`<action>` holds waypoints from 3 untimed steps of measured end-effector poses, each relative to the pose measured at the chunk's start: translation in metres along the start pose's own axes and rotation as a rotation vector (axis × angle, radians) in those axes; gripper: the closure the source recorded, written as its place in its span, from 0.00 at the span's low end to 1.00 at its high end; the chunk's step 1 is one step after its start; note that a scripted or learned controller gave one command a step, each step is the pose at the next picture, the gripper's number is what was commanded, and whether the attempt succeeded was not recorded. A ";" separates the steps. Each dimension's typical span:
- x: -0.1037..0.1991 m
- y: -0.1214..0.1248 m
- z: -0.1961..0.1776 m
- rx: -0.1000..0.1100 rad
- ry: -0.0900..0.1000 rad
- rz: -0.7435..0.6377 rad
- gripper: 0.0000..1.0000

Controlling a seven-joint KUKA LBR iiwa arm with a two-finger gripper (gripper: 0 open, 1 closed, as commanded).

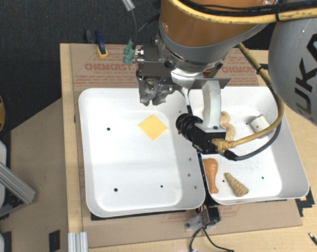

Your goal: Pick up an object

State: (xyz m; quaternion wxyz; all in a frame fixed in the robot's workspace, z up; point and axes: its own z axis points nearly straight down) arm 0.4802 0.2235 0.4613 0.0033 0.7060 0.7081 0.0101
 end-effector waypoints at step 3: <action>-0.001 -0.005 0.134 0.031 -0.015 0.005 1.00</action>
